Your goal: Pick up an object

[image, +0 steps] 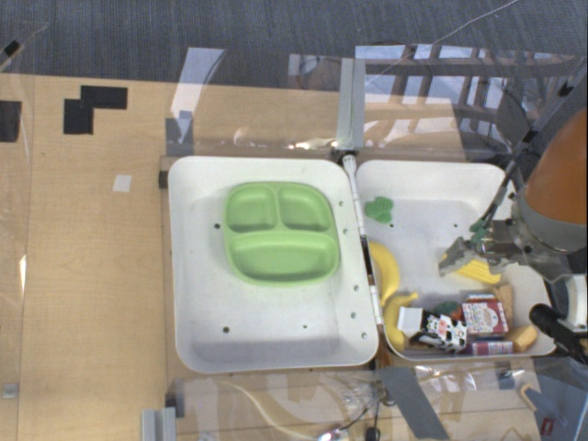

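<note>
Camera view, looking down at a slant on a tan worktop (pixel 83 274).

1. Left bin (pixel 197 329): shallow, white, rounded corners. Holds one green tray (pixel 280 232) with three compartments, lying flat near the bin's middle, slightly toward the far side. Bare white floor all round the tray, widest along the near edge and the left edge (ample room on every side).

2. Right bin (pixel 432 214): same form, sharing a raised divider with the left bin. Its far half is mostly bare floor, with only a small green piece (pixel 379 209) near the far left corner. The near half is crowded:
- banana (pixel 390 288), long, curving along the left wall just beside the divider, its lower end bending toward the near edge;
- black-and-white item (pixel 439 329), just beside the banana's lower end, against the near wall;
- red-and-white carton (pixel 484 317), to the right of it;
- small tan piece (pixel 525 337) in the near right corner;
- yellow piece (pixel 480 272), lying under the pincer's tip.

3. Arm (pixel 560 191): enters from the right over the right bin's right edge, orange band showing. Pincer (pixel 467 254) reaches left and low, above the middle of the bin, at the yellow piece; whether its tips touch that piece or grip anything cannot be told (the fingers are too small and blurred).
</note>
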You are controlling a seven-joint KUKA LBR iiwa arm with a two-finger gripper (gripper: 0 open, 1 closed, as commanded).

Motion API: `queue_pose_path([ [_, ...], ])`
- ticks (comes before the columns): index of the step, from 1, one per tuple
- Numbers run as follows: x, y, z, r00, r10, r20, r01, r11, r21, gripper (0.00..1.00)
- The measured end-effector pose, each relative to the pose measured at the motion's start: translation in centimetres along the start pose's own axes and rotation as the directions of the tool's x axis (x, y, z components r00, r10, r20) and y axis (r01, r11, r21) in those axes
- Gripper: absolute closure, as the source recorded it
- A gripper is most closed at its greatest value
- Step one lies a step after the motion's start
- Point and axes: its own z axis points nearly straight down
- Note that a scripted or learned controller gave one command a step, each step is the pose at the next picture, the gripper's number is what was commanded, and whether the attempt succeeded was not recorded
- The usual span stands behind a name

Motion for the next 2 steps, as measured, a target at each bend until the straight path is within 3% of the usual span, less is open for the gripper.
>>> queue_pose_path([
  [1,2.5,-0.1,11.6,0.992,-0.124,0.004,0.124,0.992,-0.016,0.00],
  [2,2.7,0.2,10.4,0.992,-0.127,0.002,0.127,0.992,-0.023,1.00],
])
